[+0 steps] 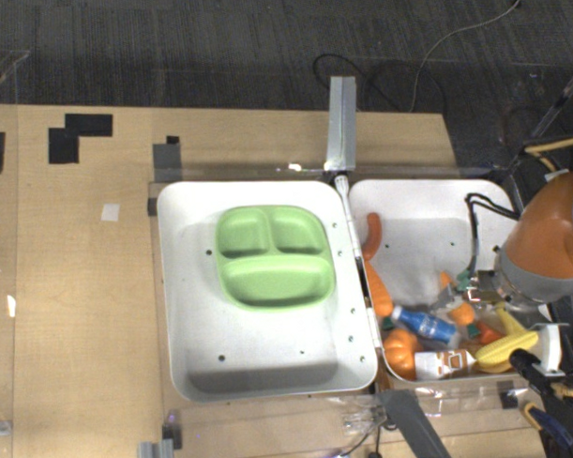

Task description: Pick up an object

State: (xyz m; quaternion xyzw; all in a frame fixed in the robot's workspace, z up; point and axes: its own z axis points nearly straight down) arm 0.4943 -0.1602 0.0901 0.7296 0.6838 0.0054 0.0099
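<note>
The right bin holds a pile of toy items along its near and left sides. A long orange carrot-like piece lies against the left wall. A blue bottle, an orange pumpkin, a white carton and a yellow banana crowd the near edge. My gripper hangs low over this pile, just above a small orange piece and right of the blue bottle. The arm's grey wrist and orange band hide the bin's right side.
The left bin carries a green divided plate near its middle. A metal post stands behind the wall between the bins. Black cables loop over the right bin's far right corner.
</note>
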